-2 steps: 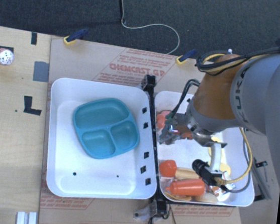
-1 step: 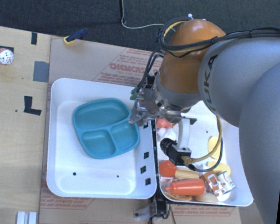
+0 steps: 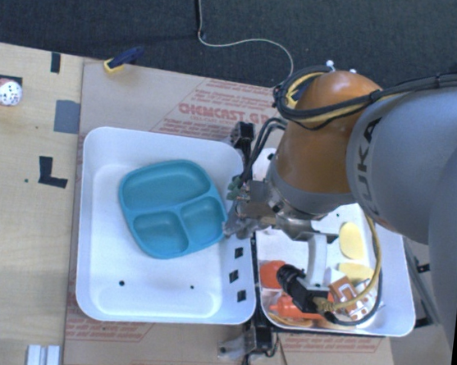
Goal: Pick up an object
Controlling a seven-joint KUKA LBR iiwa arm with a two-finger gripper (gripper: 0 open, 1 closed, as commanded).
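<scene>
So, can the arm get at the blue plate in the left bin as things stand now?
Probably yes. The blue plate lies alone in the left bin with nothing on top of it, and the gripper is already at its right edge, above the wall between the bins.

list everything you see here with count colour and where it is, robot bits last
bins: 2, white, side by side on the bench
divided plate: 1, teal blue, in the left bin, toward its upper right
yellow objects: about 2, pale yellow, in the right bin, right side
orange object: 1, orange-red, in the right bin near its lower left, partly hidden
cardboard sheet: 1, brown with red print, under the bins
clamp: 1, yellow and blue, at the cardboard's top left corner
round marker: 1, white with dots, far left of the bench
cable: 1, white, over the dark floor at top
arm: 1, grey with an orange band, over the right bin
gripper: 1, dark metal, at the divider between the bins
</scene>
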